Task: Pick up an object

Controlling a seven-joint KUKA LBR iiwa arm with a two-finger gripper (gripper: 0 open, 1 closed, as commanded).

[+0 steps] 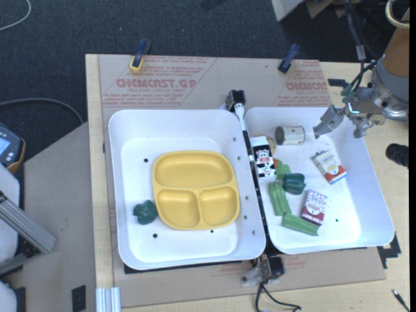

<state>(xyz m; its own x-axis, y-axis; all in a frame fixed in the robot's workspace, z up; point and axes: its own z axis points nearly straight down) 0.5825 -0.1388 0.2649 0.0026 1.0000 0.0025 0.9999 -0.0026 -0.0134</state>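
Above the right bin's (374, 194) far edge, pincer (342, 123) spread, holding nothing; best lowered squarely over the small can (290, 134) just beside, straddling before closing.

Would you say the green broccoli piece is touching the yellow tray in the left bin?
Apart. In the camera view, a thin strip of white bin floor shows between the broccoli and the tray rim beside it.

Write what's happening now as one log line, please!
phase: approach | gripper: open, holding nothing, above right white bin far edge | nearest: small grey cylinder can | yellow divided plastic plate: left bin
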